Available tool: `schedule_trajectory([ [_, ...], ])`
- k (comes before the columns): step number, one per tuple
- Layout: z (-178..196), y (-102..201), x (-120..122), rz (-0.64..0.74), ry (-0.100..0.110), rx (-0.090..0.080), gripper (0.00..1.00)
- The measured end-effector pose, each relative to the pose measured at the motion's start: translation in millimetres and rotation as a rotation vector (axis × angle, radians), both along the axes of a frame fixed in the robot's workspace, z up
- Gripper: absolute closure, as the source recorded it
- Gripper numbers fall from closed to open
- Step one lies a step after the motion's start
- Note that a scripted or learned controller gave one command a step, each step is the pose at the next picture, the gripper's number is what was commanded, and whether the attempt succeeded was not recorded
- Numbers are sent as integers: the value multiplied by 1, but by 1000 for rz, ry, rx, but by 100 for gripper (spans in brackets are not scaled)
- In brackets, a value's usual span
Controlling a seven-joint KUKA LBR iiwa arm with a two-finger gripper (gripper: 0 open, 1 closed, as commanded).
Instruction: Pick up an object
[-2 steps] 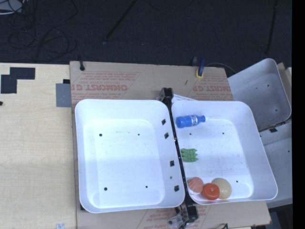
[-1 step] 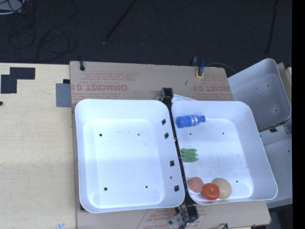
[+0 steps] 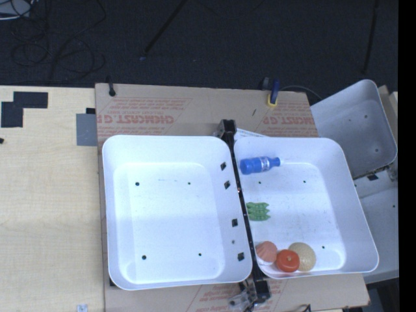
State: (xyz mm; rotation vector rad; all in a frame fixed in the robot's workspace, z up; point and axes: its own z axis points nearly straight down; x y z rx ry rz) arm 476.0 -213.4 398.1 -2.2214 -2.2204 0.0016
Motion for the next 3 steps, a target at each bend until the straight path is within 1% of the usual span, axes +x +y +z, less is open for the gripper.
schedule_trajectory([
  [1, 26, 0, 0, 2, -2, -1, 100],
  [3, 2, 0, 0, 0, 2, 0, 100],
])
